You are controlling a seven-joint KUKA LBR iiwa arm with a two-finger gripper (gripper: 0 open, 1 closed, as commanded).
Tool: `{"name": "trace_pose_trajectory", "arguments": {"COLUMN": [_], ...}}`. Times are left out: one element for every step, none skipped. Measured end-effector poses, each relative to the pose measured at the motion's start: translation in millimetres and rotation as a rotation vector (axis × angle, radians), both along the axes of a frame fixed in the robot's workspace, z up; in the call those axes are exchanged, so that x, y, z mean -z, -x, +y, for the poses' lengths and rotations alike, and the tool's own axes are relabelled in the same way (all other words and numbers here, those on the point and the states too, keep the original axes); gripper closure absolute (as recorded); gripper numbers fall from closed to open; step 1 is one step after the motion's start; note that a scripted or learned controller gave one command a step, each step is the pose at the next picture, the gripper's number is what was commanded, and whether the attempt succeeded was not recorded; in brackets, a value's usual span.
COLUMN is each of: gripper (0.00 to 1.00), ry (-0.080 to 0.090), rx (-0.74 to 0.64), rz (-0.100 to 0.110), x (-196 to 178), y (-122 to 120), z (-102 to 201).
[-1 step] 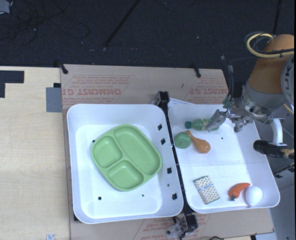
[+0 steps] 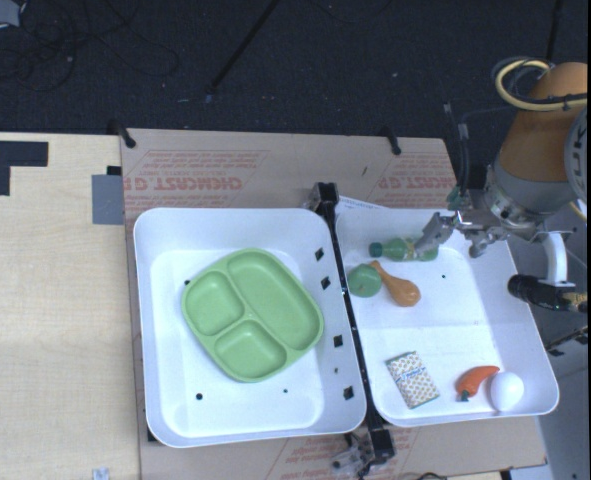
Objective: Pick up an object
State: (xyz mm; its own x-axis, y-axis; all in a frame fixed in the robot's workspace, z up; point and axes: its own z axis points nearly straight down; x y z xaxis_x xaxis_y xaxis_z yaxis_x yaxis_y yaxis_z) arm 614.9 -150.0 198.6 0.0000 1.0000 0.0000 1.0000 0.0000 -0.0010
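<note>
My gripper (image 2: 455, 238) hangs over the back edge of the right bin (image 2: 475, 313), open, with nothing between its fingers. Its left finger (image 2: 433, 234) is right beside a dark green toy (image 2: 400, 250) lying near the bin's back wall; I cannot tell if they touch. Just in front of that toy lie a round green piece (image 2: 364, 281) and a tan drumstick-shaped toy (image 2: 398, 285). A patterned packet (image 2: 412, 378), an orange pepper-like toy (image 2: 476, 379) and a white egg (image 2: 506, 390) sit at the bin's front.
The left bin (image 2: 165, 268) holds a light green divided plate (image 2: 252, 313). A black divider (image 2: 340, 308) runs between the bins. The grey arm with its orange band (image 2: 550, 118) stands at the back right, with a black fixture (image 2: 545, 291) beside the right bin.
</note>
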Motion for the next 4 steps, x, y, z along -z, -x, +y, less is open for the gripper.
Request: {"name": "trace_pose_trajectory", "arguments": {"gripper": [0.0, 0.0, 1.0, 1.0], "ry": [-0.001, -0.001, -0.001, 0.0], "rx": [-0.001, 0.0, 0.003, 0.0], "rz": [0.005, 0.003, 0.004, 0.001], "x": [63, 113, 102, 61], "y": [2, 2, 2, -1], "z": [6, 7, 6, 6]}}
